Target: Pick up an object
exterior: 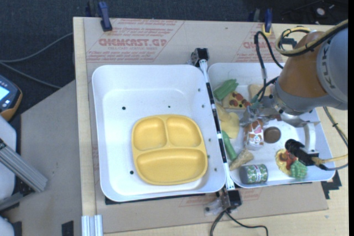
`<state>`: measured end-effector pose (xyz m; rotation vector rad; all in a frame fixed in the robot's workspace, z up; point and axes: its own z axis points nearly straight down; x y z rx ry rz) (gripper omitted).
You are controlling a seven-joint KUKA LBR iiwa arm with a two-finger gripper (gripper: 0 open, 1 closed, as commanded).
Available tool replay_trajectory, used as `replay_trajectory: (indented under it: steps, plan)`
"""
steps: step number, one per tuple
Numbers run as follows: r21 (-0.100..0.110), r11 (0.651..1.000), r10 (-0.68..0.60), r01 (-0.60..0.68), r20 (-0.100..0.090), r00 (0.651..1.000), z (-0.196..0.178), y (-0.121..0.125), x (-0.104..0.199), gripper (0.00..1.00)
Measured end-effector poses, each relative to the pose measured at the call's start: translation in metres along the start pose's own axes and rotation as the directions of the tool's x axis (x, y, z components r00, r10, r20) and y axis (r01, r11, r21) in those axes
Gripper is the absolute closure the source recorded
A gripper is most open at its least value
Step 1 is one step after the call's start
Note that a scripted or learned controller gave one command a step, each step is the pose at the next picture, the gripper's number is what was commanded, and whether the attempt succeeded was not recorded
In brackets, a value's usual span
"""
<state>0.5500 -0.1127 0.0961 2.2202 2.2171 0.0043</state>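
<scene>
The gripper (255, 116) is lowered among the clutter in the right bin (326, 174), just above a small red-and-white packet (254, 134). Nothing is seen lifted yet (whether anything is held cannot be told), so the pick is judged unfinished.

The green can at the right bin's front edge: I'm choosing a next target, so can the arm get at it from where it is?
Probably yes: the green can lies uncovered, and the gripper hangs just behind it.

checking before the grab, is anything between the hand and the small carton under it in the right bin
Nothing visible lies between them: the hand sits right above the small carton in the right bin. Other items crowd beside it, a brown round piece on the right and a green can below.
</scene>
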Motion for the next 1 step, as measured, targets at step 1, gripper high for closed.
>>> replay_trajectory:
  steps: [1]
  plan:
    - [-0.007,1.000,-0.009,0.009,-0.001,1.000,-0.0944,0.0372,0.0538,1.00]
